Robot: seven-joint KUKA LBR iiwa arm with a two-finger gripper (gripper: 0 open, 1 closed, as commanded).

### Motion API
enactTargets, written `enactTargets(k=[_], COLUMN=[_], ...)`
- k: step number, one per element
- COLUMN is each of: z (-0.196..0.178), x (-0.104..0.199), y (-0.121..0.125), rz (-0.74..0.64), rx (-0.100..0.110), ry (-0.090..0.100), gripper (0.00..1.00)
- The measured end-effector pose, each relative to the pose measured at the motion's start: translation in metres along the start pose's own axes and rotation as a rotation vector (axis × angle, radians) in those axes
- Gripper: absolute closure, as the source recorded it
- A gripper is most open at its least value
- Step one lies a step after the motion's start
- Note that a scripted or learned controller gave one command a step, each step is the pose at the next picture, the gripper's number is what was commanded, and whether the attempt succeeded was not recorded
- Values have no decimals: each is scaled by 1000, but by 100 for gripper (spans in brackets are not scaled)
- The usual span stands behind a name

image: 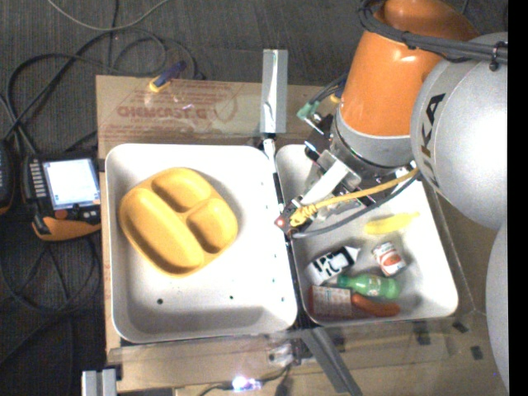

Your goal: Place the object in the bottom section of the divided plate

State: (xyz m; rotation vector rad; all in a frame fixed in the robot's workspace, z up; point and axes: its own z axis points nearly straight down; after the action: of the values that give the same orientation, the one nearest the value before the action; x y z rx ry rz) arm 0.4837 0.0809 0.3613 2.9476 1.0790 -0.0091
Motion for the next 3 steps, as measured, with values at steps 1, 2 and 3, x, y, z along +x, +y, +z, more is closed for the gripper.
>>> enactTargets(k=[1,2,3], z=[-22,32,32], x=[-26,13,13], y=[32,-16,-16], rz=[85,57,57], rx=[0,1,0], ry=[2,0,1], gripper=[100,100,0])
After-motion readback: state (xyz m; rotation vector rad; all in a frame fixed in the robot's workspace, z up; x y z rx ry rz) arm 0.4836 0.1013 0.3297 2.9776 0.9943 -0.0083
